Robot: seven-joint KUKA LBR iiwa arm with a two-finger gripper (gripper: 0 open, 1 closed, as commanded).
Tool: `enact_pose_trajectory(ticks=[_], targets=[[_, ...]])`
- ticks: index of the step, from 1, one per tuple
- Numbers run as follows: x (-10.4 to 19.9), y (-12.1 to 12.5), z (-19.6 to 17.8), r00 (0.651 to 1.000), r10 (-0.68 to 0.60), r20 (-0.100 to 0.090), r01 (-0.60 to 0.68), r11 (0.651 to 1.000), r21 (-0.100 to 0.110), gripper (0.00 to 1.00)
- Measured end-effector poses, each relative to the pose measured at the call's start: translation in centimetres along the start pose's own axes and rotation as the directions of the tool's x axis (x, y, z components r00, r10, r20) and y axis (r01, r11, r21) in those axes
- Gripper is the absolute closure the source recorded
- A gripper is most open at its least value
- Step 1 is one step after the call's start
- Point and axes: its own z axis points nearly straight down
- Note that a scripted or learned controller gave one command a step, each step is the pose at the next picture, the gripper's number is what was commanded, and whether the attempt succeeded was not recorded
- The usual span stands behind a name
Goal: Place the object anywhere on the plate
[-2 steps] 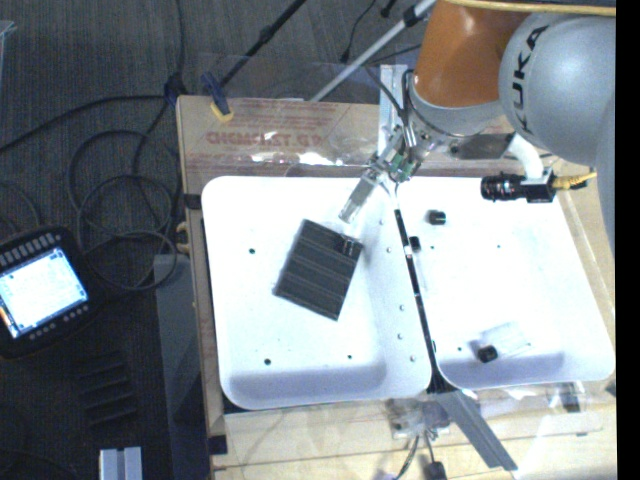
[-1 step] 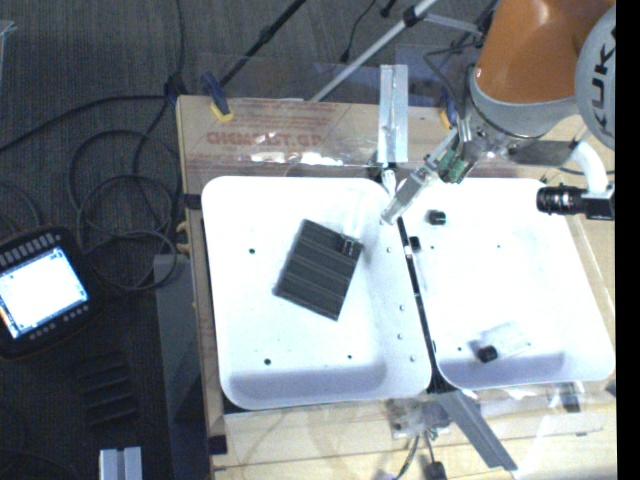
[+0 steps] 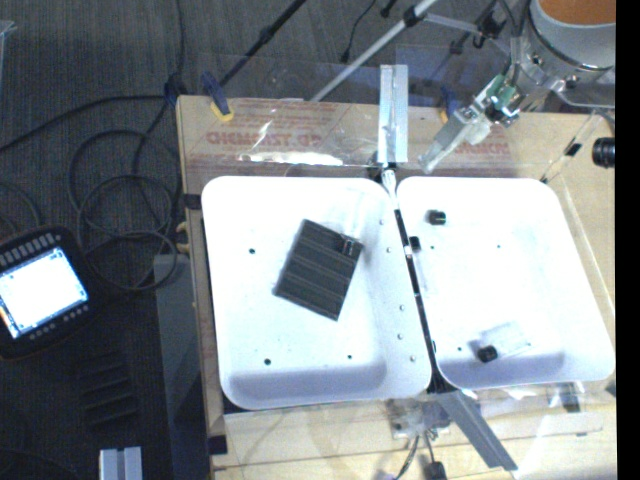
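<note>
Currently the grey arm with orange band [image 3: 575, 8] sits at top right, its 2-finger gripper [image 3: 440, 156] above the back rim of the right shallow white bin [image 3: 560, 268]; can't tell its state. Dark ribbed rectangular plate [image 3: 318, 269] lies tilted in the left white bin [image 3: 240, 308]. Small black object [image 3: 436, 217] is in the right bin near the divider, another small black piece [image 3: 487, 353] near its front edge.

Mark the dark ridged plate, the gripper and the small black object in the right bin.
dark ridged plate [image 3: 318, 269], camera view, centre of its ribbed face
gripper [image 3: 440, 156], camera view, fingertip end
small black object [image 3: 436, 217], camera view, its middle
</note>
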Motion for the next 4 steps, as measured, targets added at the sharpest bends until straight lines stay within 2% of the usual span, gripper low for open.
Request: enact_pose_trajectory(ticks=[1,2,3,4], targets=[[-0.2,2.1,10.7,0.992,0.124,-0.001,-0.124,0.992,0.002,0.0],[-2.8,-1.8,16.3,0.991,-0.137,-0.002,0.137,0.991,0.0,0.0],[-6.2,-4.1,12.6,0.998,-0.071,-0.002,0.071,0.998,0.0,0.0],[-5.5,-7.3,17.7,0.996,0.085,-0.004,-0.085,0.996,0.001,0.0]])
